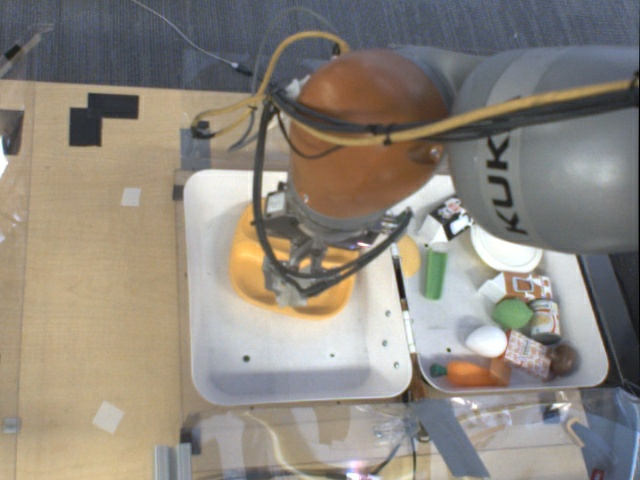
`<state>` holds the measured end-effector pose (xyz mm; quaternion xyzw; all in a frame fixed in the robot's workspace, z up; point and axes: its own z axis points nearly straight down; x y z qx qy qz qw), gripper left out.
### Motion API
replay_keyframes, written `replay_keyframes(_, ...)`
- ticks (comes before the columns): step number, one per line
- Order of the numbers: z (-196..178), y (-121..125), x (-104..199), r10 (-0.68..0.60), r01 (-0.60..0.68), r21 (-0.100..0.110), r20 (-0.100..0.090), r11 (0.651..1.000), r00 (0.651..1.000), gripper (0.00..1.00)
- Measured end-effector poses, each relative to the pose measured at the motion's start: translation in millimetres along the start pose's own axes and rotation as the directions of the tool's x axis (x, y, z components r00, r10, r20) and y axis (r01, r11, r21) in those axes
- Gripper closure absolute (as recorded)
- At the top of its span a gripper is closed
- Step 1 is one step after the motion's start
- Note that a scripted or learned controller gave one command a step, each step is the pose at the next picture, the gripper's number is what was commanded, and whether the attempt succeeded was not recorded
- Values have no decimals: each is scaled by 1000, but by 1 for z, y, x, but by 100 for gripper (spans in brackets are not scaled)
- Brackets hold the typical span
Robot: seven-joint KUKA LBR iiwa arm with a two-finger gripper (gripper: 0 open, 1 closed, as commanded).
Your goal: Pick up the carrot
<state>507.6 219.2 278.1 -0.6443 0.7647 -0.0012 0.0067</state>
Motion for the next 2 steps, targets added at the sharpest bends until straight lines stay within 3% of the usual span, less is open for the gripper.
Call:
replay_keyframes(1,-79,-32,31,-294,294,0,-1,956,956,100)
replay_keyframes(2,86,-58,-5,-76,76,-17,-6,997,997,100)
